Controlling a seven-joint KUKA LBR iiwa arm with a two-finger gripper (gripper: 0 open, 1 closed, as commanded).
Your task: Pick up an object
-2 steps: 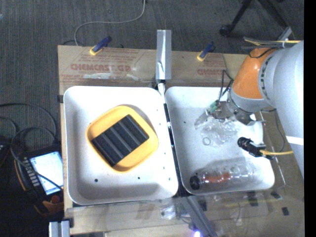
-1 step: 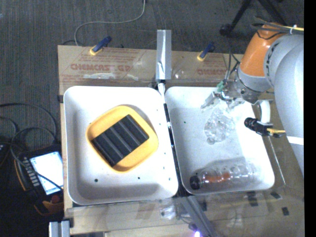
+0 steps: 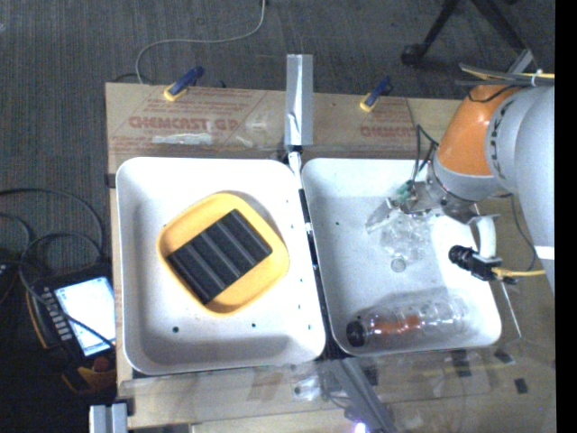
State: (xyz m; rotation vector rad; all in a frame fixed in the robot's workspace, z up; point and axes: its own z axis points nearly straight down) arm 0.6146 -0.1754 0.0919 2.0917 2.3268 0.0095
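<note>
Gripper [image 3: 410, 197]: right bin's [image 3: 334, 242] upper middle, grip state unclear | crumpled clear plastic [image 3: 397, 228] touching below | clear plastic bottle [image 3: 410, 318] along lower wall | yellow-framed black ribbed block [image 3: 224, 251] centre of left bin [image 3: 135, 269].

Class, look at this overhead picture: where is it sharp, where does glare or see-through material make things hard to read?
Camera view: the yellow and black tray in the left bin is crisp; the clear plastic bottle and crumpled clear wrap in the right bin blend into the bright white; the arm looks soft at the edge.

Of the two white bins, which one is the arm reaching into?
The right bin, holding a clear plastic bottle lying on its side. The left bin holds a yellow-and-black object.
</note>
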